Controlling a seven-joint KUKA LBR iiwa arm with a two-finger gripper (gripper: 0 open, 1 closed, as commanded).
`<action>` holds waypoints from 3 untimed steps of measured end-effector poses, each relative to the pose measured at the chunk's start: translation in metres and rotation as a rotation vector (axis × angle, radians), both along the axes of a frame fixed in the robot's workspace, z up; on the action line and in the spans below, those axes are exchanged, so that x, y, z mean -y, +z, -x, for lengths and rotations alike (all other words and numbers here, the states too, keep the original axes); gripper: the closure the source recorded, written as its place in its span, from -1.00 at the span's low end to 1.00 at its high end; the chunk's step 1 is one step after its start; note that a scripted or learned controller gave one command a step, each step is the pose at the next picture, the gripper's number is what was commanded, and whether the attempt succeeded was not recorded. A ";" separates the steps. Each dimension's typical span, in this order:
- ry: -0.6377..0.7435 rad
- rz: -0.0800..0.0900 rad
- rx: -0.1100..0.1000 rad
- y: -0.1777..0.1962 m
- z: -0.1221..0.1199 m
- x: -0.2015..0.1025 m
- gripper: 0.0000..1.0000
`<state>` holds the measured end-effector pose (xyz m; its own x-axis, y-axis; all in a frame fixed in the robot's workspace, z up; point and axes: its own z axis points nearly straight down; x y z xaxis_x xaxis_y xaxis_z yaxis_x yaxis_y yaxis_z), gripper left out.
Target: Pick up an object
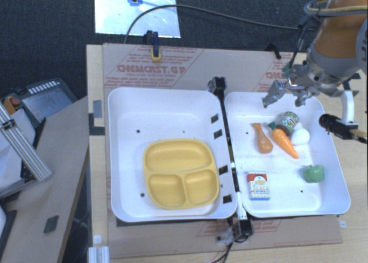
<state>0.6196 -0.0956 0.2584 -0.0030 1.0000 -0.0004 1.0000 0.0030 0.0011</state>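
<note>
Carrot (285, 142): right of frame, beside egg (300, 136); likely light, stiff, smooth plastic; grip mid-body across width. Tool (286, 96) hovered above, fingers apart, holding nothing.

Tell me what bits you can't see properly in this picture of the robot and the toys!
- Grey two-finger gripper, camera view: too blurry to tell open from shut.
- Round green-and-white toy: its lower part sits behind the orange toy carrot.
- Small red-and-white box: its printing is too tiny to read.
- Orange-banded grey arm: cut off by the picture's right edge.
</note>
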 end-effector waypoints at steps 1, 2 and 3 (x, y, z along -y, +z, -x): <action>0.003 0.000 -0.003 -0.048 -0.004 -0.009 -1.00; -0.002 -0.001 -0.005 -0.109 0.003 -0.007 -1.00; -0.002 0.000 -0.004 -0.158 0.010 -0.001 -1.00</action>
